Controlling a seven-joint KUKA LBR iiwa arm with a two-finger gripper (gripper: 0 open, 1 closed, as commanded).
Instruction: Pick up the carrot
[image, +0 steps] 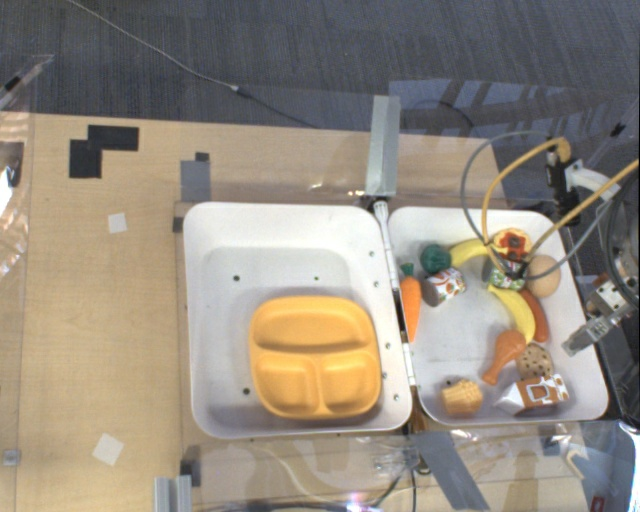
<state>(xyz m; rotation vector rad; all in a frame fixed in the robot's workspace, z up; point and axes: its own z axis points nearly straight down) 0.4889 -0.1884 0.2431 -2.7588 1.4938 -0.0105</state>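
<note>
The carrot lies untouched against the right bin's left wall; the hand waits well apart, its opening impossible to tell.

Orange carrot with green top, yellow divided plate, yellow banana, white bins, pale wood-grain worktop

I see two bins side by side on the surface. The left bin holds a divided plate toward its near edge. In the right bin, the carrot lies against the left wall; banana centre, drumstick nearer, corn near-left.
</note>
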